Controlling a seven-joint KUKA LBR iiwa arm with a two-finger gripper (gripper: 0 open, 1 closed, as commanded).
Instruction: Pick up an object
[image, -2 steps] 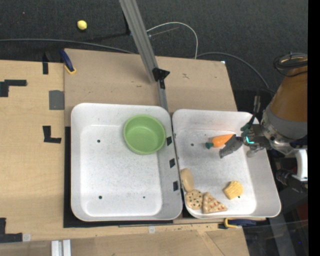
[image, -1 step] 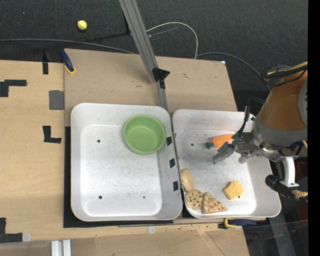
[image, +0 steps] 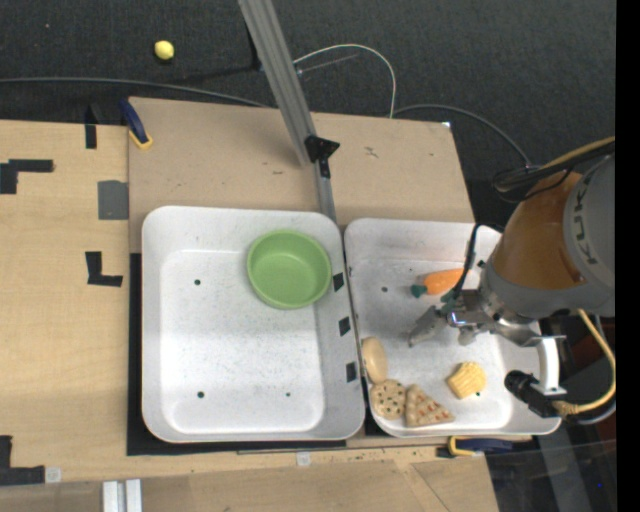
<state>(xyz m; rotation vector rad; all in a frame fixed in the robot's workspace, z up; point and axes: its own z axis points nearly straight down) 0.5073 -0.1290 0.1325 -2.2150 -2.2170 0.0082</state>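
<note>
- Right now the gripper (image: 432, 327) hangs low in the right bin (image: 400, 240), near its middle, with the arm (image: 545, 250) leaning in from three o'clock.
- Its fingers look spread and nothing sits between them, so it is open and holding nothing, though the tips are small and dark.
- Nearest candidate is the carrot (image: 440, 282), lying on its side at twelve o'clock of the gripper, just beside it, green stub pointing to nine o'clock.
- A pale roll (image: 374, 358) lies at seven o'clock of the gripper, close to the bin's left wall.
- Along the six o'clock rim sit a round cracker (image: 387, 399), a pizza slice (image: 425, 409) touching it, and a yellow chunk (image: 466, 379) a little apart at five o'clock.
- Over in the left bin (image: 200, 330) a green bowl (image: 289, 268) rests at one o'clock of its floor.
- My judgement: these look like light, stiff plastic toy foods, smooth and liable to skid or roll.
- The carrot tapers, so closing across its thick orange middle should hold better than the narrow end.
- Flat pieces like the cracker would be hard to get fingers under.
</note>
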